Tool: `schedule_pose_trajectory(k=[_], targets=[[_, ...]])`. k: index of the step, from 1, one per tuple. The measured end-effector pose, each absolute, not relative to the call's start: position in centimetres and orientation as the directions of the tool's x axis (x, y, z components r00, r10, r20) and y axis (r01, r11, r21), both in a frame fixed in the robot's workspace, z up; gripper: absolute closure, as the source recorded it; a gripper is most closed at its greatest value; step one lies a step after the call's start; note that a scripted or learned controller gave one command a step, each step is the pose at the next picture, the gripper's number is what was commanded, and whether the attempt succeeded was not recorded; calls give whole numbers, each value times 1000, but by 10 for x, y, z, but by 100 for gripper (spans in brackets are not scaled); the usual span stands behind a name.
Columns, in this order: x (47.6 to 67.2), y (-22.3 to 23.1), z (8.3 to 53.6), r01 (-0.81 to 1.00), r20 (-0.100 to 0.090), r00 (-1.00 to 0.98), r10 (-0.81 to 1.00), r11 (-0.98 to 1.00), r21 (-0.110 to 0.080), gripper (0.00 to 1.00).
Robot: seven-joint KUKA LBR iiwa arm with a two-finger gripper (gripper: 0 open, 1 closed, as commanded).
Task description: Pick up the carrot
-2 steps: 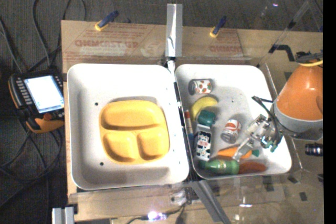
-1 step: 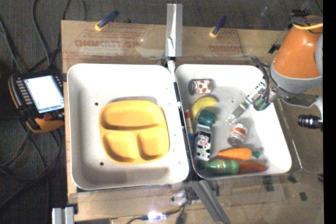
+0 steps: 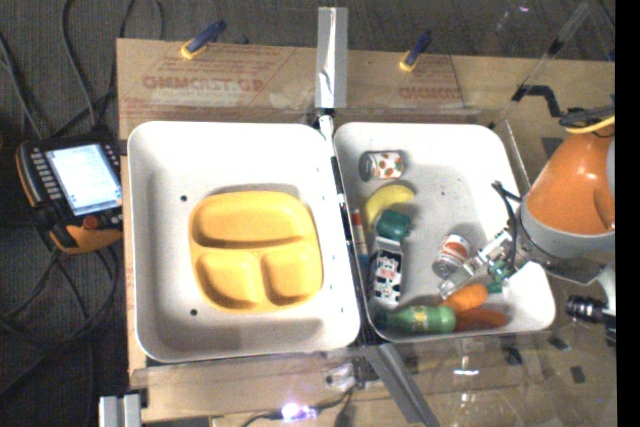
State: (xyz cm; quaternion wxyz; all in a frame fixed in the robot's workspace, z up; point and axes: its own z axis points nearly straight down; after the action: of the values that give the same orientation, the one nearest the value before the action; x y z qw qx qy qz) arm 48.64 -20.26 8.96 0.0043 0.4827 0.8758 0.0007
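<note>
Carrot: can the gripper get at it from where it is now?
Probably yes. The gripper sits just above the carrot, whose top looks uncovered, though a green bottle crowds its left end.

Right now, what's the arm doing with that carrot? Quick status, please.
Gripper low in the right bin, just above the carrot. Carrot lying near the front wall, not lifted. Can and green bottle crowd it.

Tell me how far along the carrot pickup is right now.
Done: the hand has reached the right bin and sits just above the carrot. In hand: nothing visibly; the carrot lies on the bin floor beside the green bottle. Left: gripping it and lifting it.
</note>
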Motion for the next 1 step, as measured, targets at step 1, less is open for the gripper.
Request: schedule_pose_trajectory(k=[1], targets=[[488,-174,90,975,-11,-222,975,222,13,0]])
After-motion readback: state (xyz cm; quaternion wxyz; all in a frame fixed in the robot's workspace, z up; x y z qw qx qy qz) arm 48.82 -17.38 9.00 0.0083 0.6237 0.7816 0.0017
